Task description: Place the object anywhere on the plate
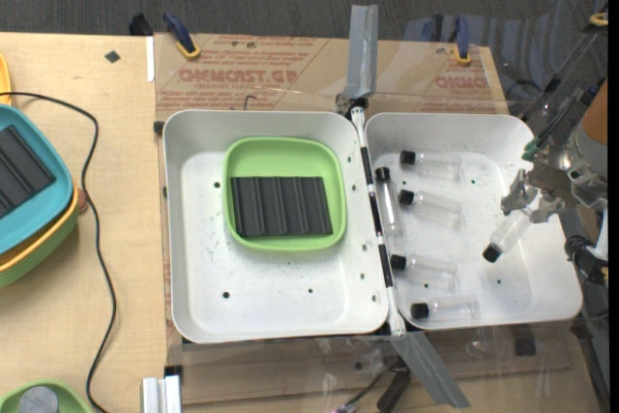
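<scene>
Camera view puts the tool [527, 200] at the frame's right, over the right bin [542, 305], clenched on a clear vial [507, 235] hanging tilted beneath it. Green plate [238, 167] sits well apart at centre left.

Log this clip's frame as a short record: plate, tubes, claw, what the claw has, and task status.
plate: green plate with a dark ribbed insert, in the left bin
loose tubes: several clear tubes with black caps lying in the right bin, one of them being the front tube
claw: claw over the right bin's right side
held: tilted tube, black cap lowest, gripped at its upper end
task status: not done, tube not yet on the plate
</scene>
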